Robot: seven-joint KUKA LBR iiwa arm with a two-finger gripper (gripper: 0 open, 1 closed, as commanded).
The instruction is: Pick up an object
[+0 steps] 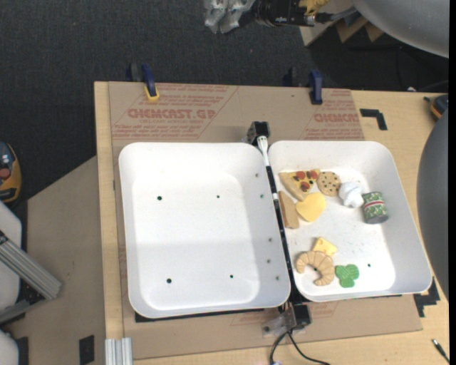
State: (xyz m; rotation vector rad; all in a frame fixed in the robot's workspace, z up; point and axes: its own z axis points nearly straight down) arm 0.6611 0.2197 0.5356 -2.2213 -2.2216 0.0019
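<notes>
**Pincer hanging above the bench, toy food waiting in the right bin**

The pincer is hanging at the top edge of the frame, over the dark floor and well apart from both bins; it is cut off by the frame and blurred, so whether it is wide or narrow cannot be told, and nothing is showing in its grasp. The grey arm is curving in at the upper right corner, mostly cropped.

A brown board is lying under the bins, carrying red print reading "CHEMCAST GP"; a second red print to the right is too faint to read. Two blue clamps are gripping its far edge.

The left bin is sitting beside the right bin, their rims touching along the middle.

The things to pick are all lying in the right bin. A croissant is resting near the front, with a green leafy piece just beside it and a yellow wedge touching it from behind. Further back, a pizza slice is lying next to a cookie, over a yellow disc and a tan strip. A white piece is touching a small green can, whose label is too small to read.
</notes>
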